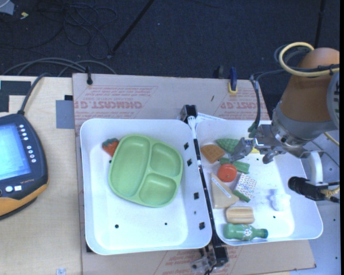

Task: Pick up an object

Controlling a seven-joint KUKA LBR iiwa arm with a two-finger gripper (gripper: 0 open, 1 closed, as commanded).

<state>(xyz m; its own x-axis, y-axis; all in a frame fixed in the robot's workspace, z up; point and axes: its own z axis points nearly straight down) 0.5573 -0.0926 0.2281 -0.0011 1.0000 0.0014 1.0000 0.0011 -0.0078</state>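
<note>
So, going left to right: a tablet (pixel 8 162) w/ a lit screen lies on the bench at the far left, well apart from the bins, prob. just parked out of the arm's way. Left bin (pixel 94 222) holds a green divided plate (pixel 145 169), tilted a bit, w/ a small red-and-green toy (pixel 109 146) tucked just beside its far-left edge.

Right bin (pixel 309 225) has the clutter, i.e. the stuff to pick from: a brown bread piece (pixel 212 152), a dark green leafy piece (pixel 228 145), a red tomato (pixel 227 172), a speckled block (pixel 246 184), a tan wedge (pixel 221 195), a bun (pixel 239 215) and a green bottle (pixel 245 232) at the near edge. Items crowd the left half of that bin, some touching.

Gripper (pixel 253 148) hangs over the far part of the right bin, just right of the leafy piece and beyond the tomato; arm comes in from the right. Can't tell if it's spread or closed, and nothing visibly sits in it.

Likely target, judging by closeness, is the tomato: roundish, no clear long axis. Bottle's long axis runs left-right, lying flat, cap end to the right; bun also left-right.
</note>
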